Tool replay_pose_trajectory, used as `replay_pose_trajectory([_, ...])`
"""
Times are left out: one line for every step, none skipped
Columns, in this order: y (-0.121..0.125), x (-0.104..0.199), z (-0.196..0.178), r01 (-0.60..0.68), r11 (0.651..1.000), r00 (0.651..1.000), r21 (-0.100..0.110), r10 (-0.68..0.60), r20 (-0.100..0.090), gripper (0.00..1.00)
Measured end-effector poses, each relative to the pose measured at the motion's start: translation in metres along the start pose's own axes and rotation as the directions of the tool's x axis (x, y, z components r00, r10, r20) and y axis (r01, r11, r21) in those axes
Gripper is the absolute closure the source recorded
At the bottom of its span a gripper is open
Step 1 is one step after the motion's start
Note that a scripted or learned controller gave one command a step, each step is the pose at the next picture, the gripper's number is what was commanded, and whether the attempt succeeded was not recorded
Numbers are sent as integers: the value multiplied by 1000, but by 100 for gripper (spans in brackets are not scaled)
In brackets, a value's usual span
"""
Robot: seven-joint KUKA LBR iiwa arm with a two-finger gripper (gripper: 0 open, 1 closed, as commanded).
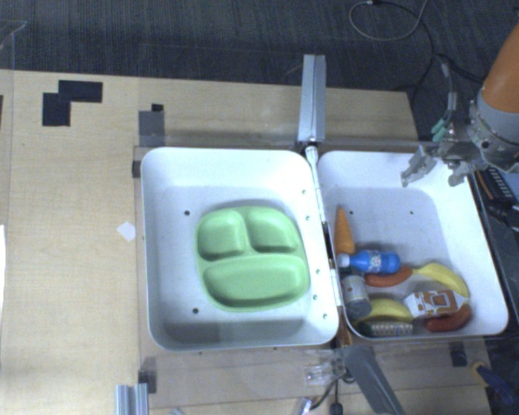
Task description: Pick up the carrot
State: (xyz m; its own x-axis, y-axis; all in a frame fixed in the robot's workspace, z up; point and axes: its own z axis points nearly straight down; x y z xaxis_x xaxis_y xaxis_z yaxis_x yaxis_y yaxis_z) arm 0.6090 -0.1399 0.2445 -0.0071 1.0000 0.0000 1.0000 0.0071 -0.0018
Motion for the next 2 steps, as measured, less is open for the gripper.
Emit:
replay_pose_trajectory([61, 38, 105, -72, 997, 997, -1, 72, 0, 0])
replay_pose_trajectory([64, 50, 158, 51, 999, 999, -9, -51, 1, 0])
